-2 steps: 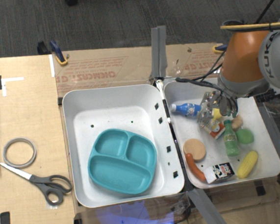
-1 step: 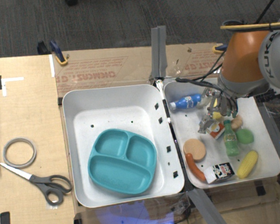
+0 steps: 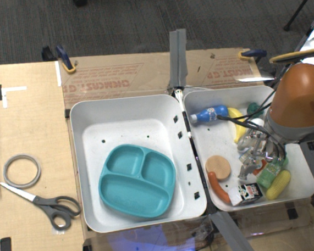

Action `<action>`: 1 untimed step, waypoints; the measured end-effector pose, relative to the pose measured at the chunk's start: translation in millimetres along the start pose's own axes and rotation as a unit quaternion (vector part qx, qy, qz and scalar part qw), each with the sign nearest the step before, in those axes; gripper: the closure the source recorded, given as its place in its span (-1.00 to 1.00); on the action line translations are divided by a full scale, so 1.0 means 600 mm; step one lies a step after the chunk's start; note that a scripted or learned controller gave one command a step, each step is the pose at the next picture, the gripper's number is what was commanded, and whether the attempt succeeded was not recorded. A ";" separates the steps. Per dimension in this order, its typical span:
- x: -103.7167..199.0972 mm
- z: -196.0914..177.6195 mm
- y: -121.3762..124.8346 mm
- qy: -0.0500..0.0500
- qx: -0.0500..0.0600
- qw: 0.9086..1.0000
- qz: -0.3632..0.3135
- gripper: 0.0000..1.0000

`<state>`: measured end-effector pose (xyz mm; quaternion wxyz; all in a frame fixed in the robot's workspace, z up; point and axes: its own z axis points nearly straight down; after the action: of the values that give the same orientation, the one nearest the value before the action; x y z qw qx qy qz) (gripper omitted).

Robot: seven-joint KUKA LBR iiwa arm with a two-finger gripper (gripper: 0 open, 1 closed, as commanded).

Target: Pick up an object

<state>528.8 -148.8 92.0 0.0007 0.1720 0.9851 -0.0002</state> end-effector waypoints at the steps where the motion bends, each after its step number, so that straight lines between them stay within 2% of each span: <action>1: 0.016 0.000 -0.021 0.000 0.000 1.000 0.014 -1.00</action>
<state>515.3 -157.1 92.1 0.0009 0.1858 0.9826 0.0001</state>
